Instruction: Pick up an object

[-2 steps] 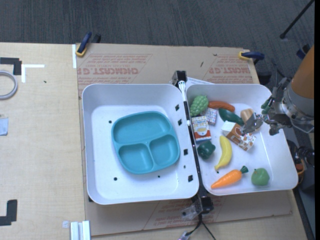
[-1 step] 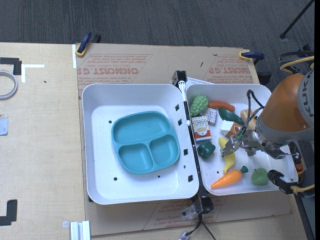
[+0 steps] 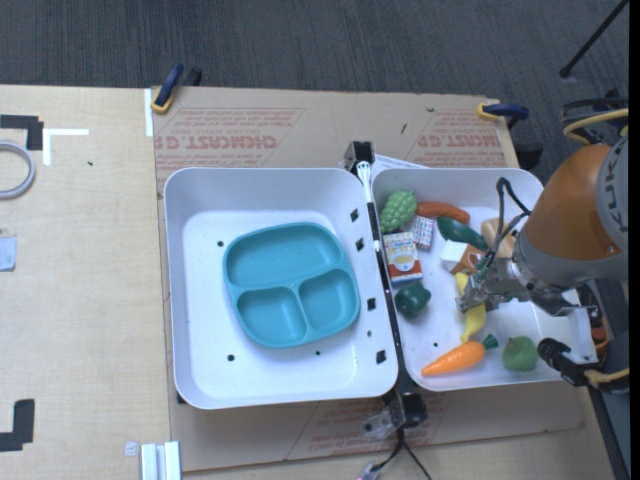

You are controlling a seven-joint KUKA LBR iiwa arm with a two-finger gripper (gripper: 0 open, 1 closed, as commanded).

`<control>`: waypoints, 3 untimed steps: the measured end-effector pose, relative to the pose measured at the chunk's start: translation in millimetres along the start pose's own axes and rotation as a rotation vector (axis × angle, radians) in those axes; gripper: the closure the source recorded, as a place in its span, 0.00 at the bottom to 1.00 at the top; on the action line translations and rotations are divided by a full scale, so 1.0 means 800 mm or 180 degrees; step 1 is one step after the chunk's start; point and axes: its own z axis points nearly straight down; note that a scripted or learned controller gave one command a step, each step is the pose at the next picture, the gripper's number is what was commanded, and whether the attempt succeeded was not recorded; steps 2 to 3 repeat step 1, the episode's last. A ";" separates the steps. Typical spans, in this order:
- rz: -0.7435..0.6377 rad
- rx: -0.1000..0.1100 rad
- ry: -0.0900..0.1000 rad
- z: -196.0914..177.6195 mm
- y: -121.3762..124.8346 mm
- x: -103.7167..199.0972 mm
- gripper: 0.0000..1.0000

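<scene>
1. From the camera view we see the end effector [image 3: 478,286] low in the right bin [image 3: 440,340], directly over a yellow banana [image 3: 473,317].
2. We cannot tell its opening (the wrist hides it).
3. A carrot [image 3: 453,359] lies just below; a teal tray [image 3: 291,284] sits in the left bin [image 3: 190,268].

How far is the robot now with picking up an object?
Done: the gripper has reached the right bin, low over a yellow toy. In hand: nothing visibly between the fingers. Left: grasp and lift. The carrot and the other toys lie in the bin.
</scene>
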 end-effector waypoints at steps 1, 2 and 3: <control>-0.0020 -0.0018 -0.0010 -0.145 0.003 0.046 1.00; -0.0020 -0.0018 -0.0010 -0.145 0.003 0.046 1.00; -0.0020 -0.0018 -0.0010 -0.145 0.003 0.046 1.00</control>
